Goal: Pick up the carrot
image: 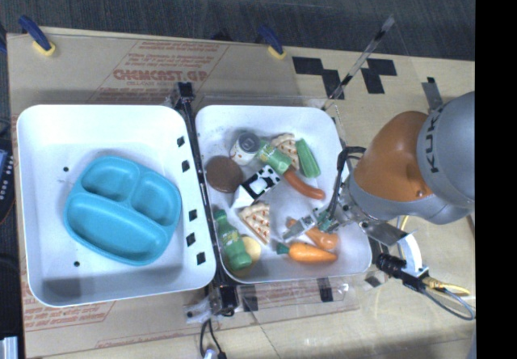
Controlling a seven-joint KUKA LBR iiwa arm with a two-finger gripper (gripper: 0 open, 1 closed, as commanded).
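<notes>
- Low in the right bin (242, 116), the gripper (313, 225) sits among the toy food, at the end of the grey arm (404, 175) with its orange band, which reaches in from the right side.
- Whether it is open or closed cannot be told: the metal parts at its tip blur into the items around them.
- Just below the gripper, toward the bin's near wall, lies the carrot (312, 252), orange, on its side, with its green end pointing left. It looks very close to the gripper's tip, perhaps touching, though contact cannot be made out.
- A second small orange piece (321, 238) lies between the gripper and the carrot, partly covered.
- Just above the gripper lies a red-orange sausage (303, 185), slanting, and beyond it a green ridged vegetable (308, 157).
- To the gripper's left sits a sandwich wedge (256, 221), then a green bottle (229, 241) with a yellowish piece (252, 249) beside it.
- Farther up and left are a black-and-white patterned block (260, 183), a brown disc (224, 174) and a small grey can (245, 143).
- Well apart to the left, in the other white bin (48, 127), lies a blue divided tray (123, 209).
</notes>
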